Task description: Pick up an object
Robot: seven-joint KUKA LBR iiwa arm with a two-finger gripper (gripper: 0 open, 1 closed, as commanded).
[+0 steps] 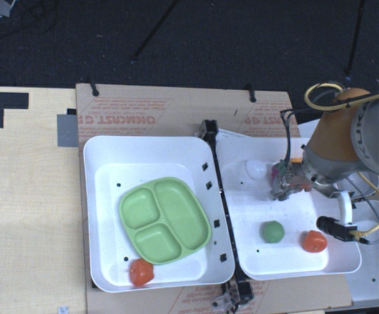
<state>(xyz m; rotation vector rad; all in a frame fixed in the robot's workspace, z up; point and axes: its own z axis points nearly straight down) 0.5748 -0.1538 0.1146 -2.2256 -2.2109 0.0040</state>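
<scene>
Nearest the camera, a red-orange fruit lies in the left bin, touching the near edge of the green divided plate. Right of the plate, past the black divider, the right bin holds a green ball and a red tomato-like object. Farther back, a pale round object lies near the end effector, which hangs low over the bin floor; whether it is spread or pressed together cannot be told.

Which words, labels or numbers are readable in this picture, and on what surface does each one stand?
Red print on the cardboard sheet under the bins: upside down and too blurred to read reliably.
Fainter red print at its upper right: also unreadable.
Red print on the bottom edge: unreadable.
</scene>
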